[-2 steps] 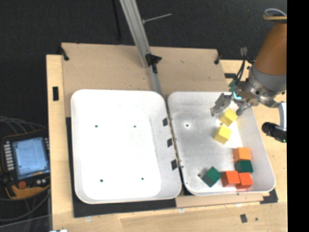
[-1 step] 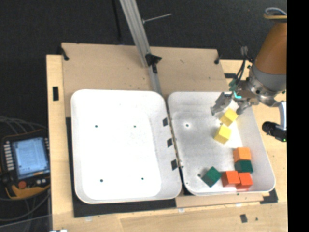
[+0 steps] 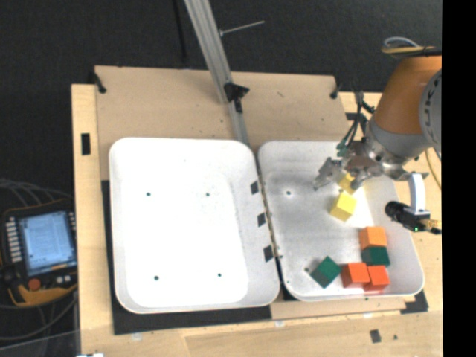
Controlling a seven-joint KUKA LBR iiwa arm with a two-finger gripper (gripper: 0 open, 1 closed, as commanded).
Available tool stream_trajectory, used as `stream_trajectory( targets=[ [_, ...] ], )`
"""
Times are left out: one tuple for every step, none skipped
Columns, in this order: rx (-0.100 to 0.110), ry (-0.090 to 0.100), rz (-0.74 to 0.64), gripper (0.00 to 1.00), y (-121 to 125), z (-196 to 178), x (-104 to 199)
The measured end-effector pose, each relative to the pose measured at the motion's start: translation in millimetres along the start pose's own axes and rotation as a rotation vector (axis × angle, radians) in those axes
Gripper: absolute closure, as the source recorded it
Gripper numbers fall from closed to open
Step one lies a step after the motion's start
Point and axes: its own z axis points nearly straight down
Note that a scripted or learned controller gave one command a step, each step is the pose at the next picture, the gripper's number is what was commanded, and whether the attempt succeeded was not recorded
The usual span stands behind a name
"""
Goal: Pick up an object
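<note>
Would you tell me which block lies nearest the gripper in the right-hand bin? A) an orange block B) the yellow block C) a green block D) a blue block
B: the yellow block lies just below the gripper, while the orange and green blocks sit farther off by the bin's lower right corner.

On the worktop [image 3: 89, 199] two white bins sit side by side, and everything loose lies in the right bin [image 3: 297, 274]: a yellow block [image 3: 342, 207] near its middle, an orange block [image 3: 373, 236] and a dark green block [image 3: 376, 256] toward its right wall, and a green block [image 3: 324, 271] with two more orange blocks [image 3: 366, 275] along its near rim. The gripper [image 3: 338, 175] hangs over the right bin just above the yellow block, jaws spread, with a small yellowish piece [image 3: 348, 180] showing between them. The left bin [image 3: 119, 222] touches the right bin's left wall.
</note>
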Motion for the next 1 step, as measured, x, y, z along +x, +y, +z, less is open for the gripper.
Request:
stream_trajectory(
  targets=[
    [-0.015, -0.007, 0.001, 0.0, 2.7, 56.9, -4.2]
  ],
)
